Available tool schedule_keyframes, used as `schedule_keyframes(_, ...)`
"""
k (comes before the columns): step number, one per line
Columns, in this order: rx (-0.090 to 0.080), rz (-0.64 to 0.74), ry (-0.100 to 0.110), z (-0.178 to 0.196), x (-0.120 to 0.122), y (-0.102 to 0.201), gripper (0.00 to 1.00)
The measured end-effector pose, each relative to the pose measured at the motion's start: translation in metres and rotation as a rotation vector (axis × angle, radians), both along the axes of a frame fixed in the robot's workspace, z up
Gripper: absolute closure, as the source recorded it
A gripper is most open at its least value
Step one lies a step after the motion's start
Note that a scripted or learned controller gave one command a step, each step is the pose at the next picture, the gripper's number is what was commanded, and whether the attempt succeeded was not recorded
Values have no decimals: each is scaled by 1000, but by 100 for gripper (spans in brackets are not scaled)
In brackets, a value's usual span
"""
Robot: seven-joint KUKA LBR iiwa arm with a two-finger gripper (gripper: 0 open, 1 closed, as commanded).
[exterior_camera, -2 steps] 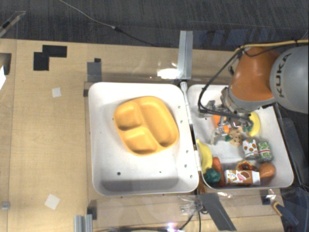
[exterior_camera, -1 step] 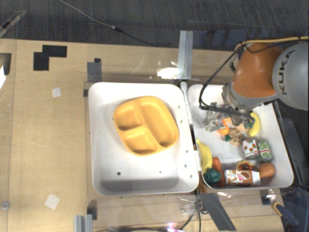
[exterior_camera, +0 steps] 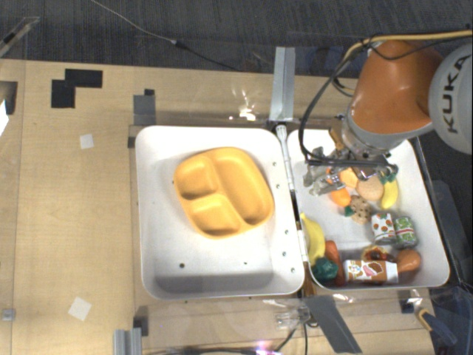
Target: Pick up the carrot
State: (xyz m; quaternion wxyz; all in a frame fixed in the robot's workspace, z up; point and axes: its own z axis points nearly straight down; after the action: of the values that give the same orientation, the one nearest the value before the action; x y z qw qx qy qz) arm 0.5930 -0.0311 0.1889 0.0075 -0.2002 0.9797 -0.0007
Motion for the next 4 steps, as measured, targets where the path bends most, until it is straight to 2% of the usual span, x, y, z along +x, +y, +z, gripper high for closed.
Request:
schedule_keyframes(1,2,-250,3,27,14,-30,100)
schedule_keyframes(2,2,-249,4,26,14,-30,0)
schedule_keyframes(3,1,-108,9,-50,56,-51,0)
schedule_keyframes(4,1,-175,0,-99,22,-74,0)
